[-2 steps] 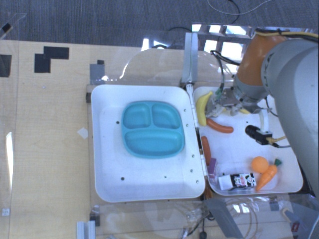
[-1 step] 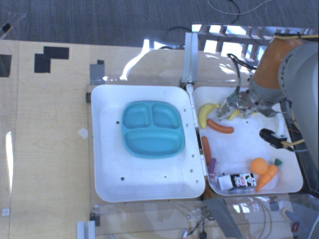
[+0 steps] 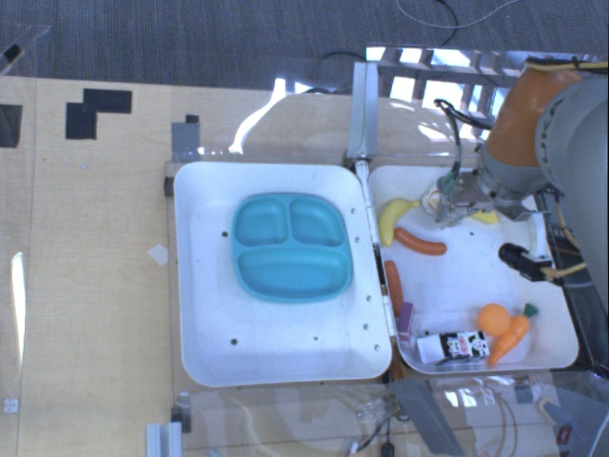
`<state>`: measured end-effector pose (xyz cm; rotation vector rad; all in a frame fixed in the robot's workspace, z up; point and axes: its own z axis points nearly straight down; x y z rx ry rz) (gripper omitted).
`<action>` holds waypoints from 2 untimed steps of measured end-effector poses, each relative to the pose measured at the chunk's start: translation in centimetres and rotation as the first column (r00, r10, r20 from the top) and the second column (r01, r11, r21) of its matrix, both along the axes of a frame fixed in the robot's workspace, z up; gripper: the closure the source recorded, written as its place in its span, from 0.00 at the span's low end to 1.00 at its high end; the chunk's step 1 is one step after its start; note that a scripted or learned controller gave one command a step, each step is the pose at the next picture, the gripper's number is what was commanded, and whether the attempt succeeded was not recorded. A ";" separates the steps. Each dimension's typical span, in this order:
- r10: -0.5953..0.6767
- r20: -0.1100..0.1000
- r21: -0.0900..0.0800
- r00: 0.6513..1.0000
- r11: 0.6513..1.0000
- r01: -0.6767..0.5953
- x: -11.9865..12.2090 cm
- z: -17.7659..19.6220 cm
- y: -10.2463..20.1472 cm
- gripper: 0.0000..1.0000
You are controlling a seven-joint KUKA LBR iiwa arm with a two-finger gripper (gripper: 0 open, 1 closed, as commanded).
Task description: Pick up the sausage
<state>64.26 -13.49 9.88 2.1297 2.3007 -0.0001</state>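
A red-orange sausage (image 3: pixel 421 244) lies in the right bin (image 3: pixel 561 350), near its back left part. A second, similar reddish sausage (image 3: pixel 392 282) lies along the bin's left wall. My gripper (image 3: pixel 447 206) hangs over the back of this bin, just above and to the right of the first sausage, apart from it. A yellow banana (image 3: pixel 393 219) lies to the gripper's left.
At the front of the right bin are an orange (image 3: pixel 493 318), a carrot (image 3: pixel 514 335), a small milk carton (image 3: pixel 454 347) and a purple piece (image 3: pixel 406 317). The left bin (image 3: pixel 205 350) holds a blue divided plate (image 3: pixel 291 248).
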 end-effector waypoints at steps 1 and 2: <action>0.001 0.003 0.000 1.000 1.000 -0.001 0.1 0.0 0.0 0.00; 0.043 0.008 -0.001 0.999 0.999 -0.043 -1.8 -0.9 4.5 0.00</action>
